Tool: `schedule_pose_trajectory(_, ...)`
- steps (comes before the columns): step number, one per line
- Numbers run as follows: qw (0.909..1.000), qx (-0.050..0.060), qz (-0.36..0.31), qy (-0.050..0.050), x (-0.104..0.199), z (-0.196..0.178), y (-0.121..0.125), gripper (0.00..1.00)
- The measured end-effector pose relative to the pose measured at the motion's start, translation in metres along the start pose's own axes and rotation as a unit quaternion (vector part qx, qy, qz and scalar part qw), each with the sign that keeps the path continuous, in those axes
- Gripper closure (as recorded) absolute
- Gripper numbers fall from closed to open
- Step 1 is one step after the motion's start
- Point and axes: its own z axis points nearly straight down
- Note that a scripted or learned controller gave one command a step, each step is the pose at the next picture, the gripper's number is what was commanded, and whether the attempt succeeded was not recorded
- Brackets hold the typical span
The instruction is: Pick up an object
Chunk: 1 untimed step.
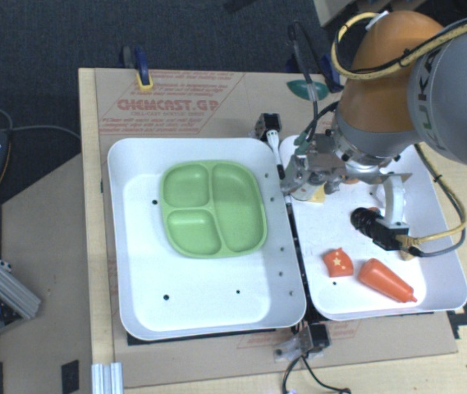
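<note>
My gripper (305, 179) hangs low over the far left part of the right bin (438, 245), close to the wall it shares with the left bin. A small yellowish piece (321, 192) peeks out just beside it, mostly hidden by the wrist. A small red block (338, 263) lies in the front half of the right bin. An orange carrot-shaped object (386, 280) lies just right of the block. Both sit well in front of the gripper and apart from it.
A green divided plate (213, 208) lies in the left bin (135, 245). The arm's grey and orange body (389, 64) covers the back of the right bin. A black fitting with a cable (374, 225) hangs over the bin's middle.
</note>
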Motion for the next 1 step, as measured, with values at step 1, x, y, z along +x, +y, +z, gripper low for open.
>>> schedule_pose_trajectory(1,1.0000,0.000,0.000,0.000,0.0056,-0.0007,-0.0011,1.00)
